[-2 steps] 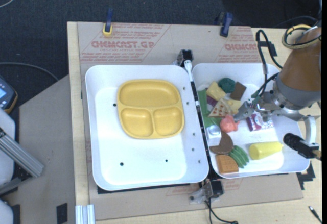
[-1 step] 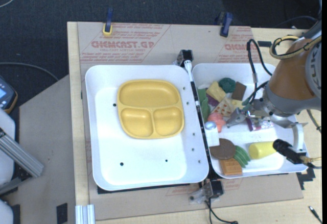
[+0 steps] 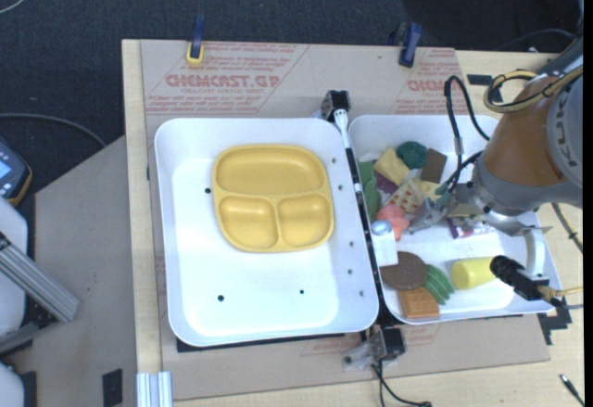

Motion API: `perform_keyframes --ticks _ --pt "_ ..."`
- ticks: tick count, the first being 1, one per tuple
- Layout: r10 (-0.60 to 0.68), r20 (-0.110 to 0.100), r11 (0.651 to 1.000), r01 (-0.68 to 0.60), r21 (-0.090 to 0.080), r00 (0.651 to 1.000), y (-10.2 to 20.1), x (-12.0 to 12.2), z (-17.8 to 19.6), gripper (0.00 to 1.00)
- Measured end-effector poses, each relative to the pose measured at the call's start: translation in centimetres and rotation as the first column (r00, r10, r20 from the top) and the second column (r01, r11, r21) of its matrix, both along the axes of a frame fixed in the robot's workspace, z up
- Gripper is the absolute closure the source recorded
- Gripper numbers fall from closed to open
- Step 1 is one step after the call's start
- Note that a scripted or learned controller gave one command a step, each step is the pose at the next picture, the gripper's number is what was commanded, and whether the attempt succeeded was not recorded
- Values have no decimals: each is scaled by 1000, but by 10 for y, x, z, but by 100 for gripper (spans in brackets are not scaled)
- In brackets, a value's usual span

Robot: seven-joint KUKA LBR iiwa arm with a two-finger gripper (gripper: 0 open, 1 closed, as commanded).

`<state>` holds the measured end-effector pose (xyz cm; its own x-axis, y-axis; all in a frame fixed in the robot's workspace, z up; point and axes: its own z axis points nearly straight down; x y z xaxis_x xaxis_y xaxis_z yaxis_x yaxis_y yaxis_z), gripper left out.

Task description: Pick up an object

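Heaped toys in the right bin, crowded toward its left and near sides: a dark green piece at the far end, a yellow block and a pink piece below it, a brown disc, a waffle-like tan square, a green ridged piece and a yellow cylinder near the front edge. Claw down low over the middle of that heap (opening impossible to make out among the clutter, nothing plainly gripped). Grey arm with orange band bent in from the right, wrist tilted toward the pile, black cable looping above. Black part jutting beside the yellow cylinder. Left bin alongside, touching at the shared rim, with a yellow divided plate in its far half. Both bins on a cardboard-covered worktop, blue clamps at the far edge.
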<state>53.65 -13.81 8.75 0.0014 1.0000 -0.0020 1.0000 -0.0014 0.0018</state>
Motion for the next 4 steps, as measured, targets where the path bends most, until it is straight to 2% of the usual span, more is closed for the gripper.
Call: perform_keyframes --ticks 1,3,4 --pt "-1 8 1000 1 -4 1000 -1 2 12 100" --pt "3 5 1000 -3 -1 1000 -3 15 112 100" --pt "3 5 1000 -3 -1 1000 -3 16 139 100"
